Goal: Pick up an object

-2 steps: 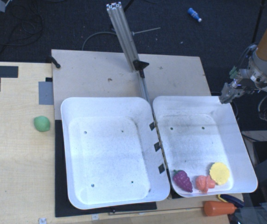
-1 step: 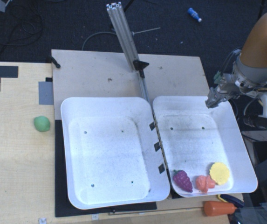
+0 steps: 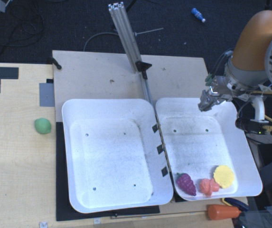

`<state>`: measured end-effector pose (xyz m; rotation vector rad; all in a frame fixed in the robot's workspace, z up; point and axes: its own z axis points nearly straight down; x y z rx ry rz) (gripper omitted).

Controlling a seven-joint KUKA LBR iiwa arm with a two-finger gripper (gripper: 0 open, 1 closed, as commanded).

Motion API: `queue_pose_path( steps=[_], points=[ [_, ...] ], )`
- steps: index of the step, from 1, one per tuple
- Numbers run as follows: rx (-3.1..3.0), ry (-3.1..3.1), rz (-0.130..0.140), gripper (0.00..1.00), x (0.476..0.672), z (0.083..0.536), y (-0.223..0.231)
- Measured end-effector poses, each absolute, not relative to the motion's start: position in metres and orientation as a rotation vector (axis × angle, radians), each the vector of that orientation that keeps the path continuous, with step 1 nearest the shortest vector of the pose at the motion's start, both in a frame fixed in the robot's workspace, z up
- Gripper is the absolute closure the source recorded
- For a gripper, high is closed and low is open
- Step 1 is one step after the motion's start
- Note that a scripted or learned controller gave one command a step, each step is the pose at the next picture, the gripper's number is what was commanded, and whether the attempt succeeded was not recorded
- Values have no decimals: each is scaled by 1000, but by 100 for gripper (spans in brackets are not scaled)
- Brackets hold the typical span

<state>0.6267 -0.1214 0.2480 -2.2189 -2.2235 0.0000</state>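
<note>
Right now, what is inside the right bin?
The right bin holds three things near its front edge: purple grapes, a pink toy and a yellow toy. The gripper covers a bit of the far rim.

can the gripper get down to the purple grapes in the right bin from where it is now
Probably yes. The gripper hangs over the far rim of the right bin; the purple grapes lie at its near edge, uncovered, with the pink toy just beside them.

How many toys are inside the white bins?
3, all along the near edge of the right white bin: a purple grape bunch, a pink lumpy toy and a yellow round toy.
</note>
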Motion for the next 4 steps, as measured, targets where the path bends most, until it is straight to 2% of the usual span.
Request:
queue_pose_path(
  steps=[3, 4],
  points=[
    [-2217, -2225, 0, 100, 598, 222, 42],
    [-2218, -2224, 0, 100, 575, 228, 85]
  ],
)
